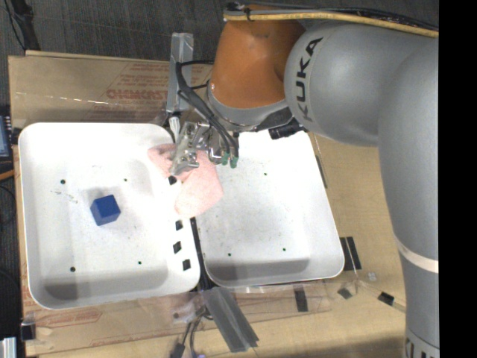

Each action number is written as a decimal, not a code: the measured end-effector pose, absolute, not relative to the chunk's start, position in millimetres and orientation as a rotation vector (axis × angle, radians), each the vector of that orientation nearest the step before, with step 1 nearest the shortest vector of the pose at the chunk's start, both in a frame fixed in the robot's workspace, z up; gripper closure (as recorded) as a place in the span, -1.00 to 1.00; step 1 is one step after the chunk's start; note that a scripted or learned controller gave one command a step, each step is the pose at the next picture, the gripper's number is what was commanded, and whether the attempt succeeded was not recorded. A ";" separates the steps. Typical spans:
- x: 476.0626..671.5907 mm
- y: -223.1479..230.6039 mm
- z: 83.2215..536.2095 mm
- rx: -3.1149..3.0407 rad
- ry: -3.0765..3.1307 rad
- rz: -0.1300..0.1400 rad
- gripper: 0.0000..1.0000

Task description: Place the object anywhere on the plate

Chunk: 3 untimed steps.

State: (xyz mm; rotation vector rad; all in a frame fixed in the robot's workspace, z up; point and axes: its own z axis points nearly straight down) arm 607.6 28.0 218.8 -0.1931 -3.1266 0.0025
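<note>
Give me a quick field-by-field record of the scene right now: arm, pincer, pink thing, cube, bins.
arm: grey KUKA arm reaching in from the right, orange band above the wrist
pincer: pincer over the seam between the two bins, at the pink plate's upper end
pink plate: pink plate lying across the inner rims of both bins, tilted
cube: blue cube in the left bin, apart from the plate and the pincer
left bin: left bin holds the cube
right bin: right bin has the plate's edge over its left rim
</note>
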 end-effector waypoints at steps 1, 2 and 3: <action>583.7 76.6 224.7 0.005 -3.133 0.003 1.00; 557.7 125.2 229.6 0.009 -3.133 0.004 1.00; 531.4 161.4 233.7 0.009 -3.133 0.005 1.00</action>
